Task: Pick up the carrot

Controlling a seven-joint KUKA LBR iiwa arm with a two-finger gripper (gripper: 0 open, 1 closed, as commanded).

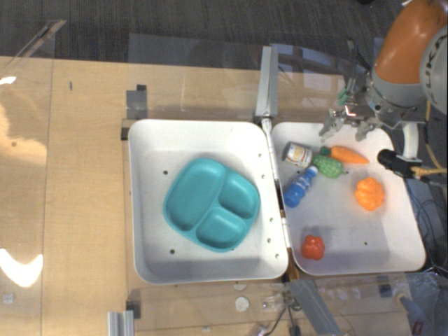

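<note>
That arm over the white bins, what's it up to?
The arm's gripper hangs open over the far edge of the right bin, just above the carrot. It holds nothing; the carrot lies in the bin beside a green toy. The left bin holds a teal tray.

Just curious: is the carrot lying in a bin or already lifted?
Lying in the right bin: the carrot rests beside a green toy.

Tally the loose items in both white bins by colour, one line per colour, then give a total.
Orange: 2, tapered orange carrot and rounded orange pepper-like toy
Red: 1, small red toy
Green: 1, bumpy green toy
Blue: 1, blue plastic bottle
Teal: 1, teal divided plate
Pale: 1, small tin can
Total: 7
</note>
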